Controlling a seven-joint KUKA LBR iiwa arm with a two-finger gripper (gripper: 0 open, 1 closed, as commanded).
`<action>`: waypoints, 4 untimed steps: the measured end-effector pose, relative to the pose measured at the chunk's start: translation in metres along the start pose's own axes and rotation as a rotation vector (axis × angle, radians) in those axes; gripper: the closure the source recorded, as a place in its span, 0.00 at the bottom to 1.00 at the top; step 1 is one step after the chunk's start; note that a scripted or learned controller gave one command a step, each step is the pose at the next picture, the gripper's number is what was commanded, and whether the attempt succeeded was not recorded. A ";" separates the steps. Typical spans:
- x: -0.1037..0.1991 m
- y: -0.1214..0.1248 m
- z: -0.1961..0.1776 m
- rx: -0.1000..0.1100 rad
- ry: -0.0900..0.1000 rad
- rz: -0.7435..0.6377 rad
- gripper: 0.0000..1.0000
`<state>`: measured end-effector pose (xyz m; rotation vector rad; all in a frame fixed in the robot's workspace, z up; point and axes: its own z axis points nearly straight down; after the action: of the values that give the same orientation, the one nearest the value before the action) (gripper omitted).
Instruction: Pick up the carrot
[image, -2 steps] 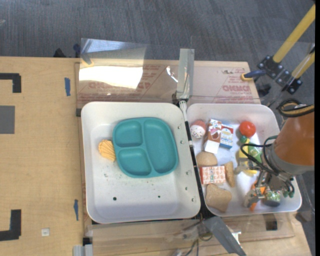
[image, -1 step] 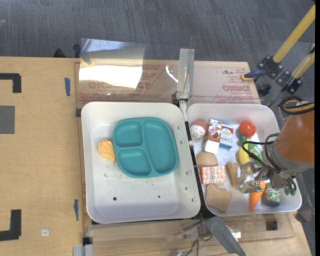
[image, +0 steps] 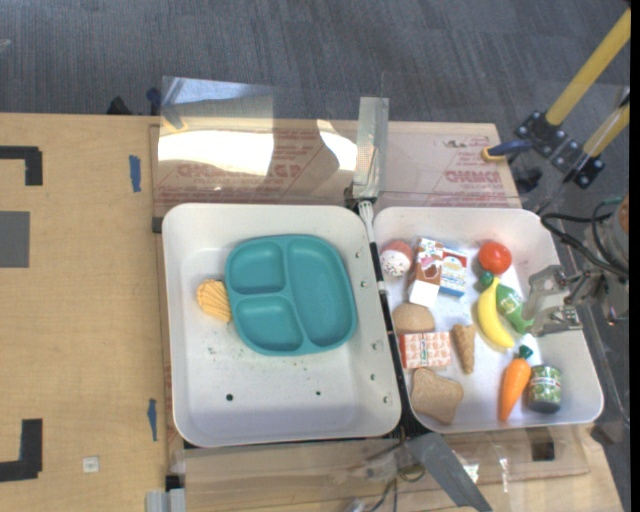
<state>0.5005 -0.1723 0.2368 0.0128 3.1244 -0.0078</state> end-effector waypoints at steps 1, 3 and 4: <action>0.000 0.001 -0.006 -0.002 0.002 0.000 1.00; -0.005 0.001 -0.028 0.001 -0.015 0.002 1.00; 0.011 0.099 -0.025 -0.008 0.012 -0.067 1.00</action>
<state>0.4903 -0.0736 0.2606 -0.0919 3.1352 0.0041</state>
